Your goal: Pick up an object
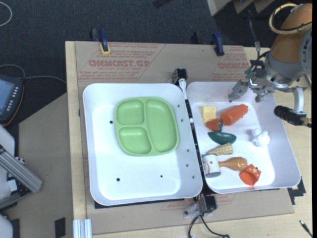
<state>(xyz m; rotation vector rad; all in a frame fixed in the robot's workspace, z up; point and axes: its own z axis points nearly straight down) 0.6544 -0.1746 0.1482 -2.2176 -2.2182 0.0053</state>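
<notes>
Board (148,58) under bins: red print "CHEMCAST GP", repeated.

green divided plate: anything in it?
Empty. All three compartments of the green plate show bare green; it lies flat in the left bin.

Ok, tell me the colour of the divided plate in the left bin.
Light green; the divided plate shows clearly in the camera view.

A light wooden table (74,148) topped with a brown printed cardboard sheet (148,63) stands on dark grey carpeted floor (99,9), blue clamps (103,39) gripping its far edge.
</notes>
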